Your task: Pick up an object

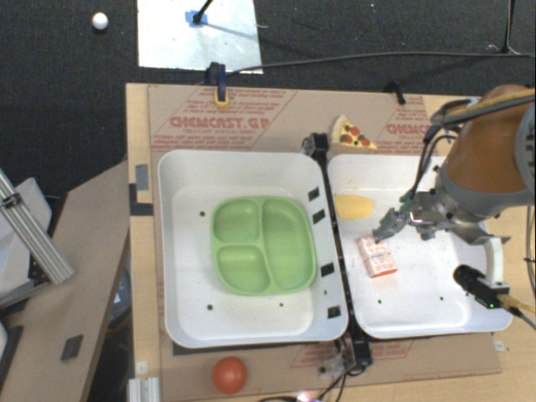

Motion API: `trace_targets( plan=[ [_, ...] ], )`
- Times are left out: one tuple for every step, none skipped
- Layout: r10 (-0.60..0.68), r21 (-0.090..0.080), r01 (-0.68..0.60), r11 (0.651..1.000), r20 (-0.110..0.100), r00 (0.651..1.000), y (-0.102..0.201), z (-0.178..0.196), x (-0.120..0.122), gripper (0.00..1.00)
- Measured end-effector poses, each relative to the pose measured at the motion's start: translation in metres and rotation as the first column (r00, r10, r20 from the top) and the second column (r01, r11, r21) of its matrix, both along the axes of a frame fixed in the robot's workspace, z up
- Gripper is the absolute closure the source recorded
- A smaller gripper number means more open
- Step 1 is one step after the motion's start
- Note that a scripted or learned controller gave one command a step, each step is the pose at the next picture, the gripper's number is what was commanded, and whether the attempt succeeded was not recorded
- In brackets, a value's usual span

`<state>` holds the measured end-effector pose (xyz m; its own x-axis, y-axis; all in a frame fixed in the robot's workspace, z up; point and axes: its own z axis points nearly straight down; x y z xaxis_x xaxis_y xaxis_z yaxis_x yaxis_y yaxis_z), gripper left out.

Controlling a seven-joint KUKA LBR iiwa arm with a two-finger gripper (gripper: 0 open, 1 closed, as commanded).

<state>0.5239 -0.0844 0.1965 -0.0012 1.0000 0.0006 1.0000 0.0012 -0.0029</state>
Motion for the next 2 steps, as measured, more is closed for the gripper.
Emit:
trace_targets(
  plan=[
    [-0.001, 0.000, 0.001, 1.000, -0.001, 1.000, -0.005, -0.059, -0.007, 0.00],
    [0.000, 0.001, 0.000, 1.000, -0.001, 1.000, -0.004, -0.111, -0.008, 0.00]
  ],
)
